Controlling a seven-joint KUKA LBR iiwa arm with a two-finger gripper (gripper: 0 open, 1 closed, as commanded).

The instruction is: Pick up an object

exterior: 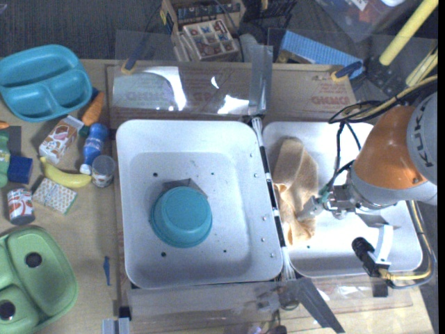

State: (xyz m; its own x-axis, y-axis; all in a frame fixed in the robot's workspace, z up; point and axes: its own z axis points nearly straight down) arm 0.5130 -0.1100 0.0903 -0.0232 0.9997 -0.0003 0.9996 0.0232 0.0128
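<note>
Wooden bench (90, 252) bearing two white bins. Left bin (132, 152) holds an upturned teal plastic bowl (181, 216). Right bin (410, 256) holds a crumpled tan cloth (293, 176), long axis running near-to-far along the left wall. Gripper (321, 204) sits at the cloth's right edge; finger state cannot be determined.

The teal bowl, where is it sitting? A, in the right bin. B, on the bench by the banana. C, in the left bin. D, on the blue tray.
C: the teal bowl sits upside down on the floor of the left bin, apart from the gripper.
</note>
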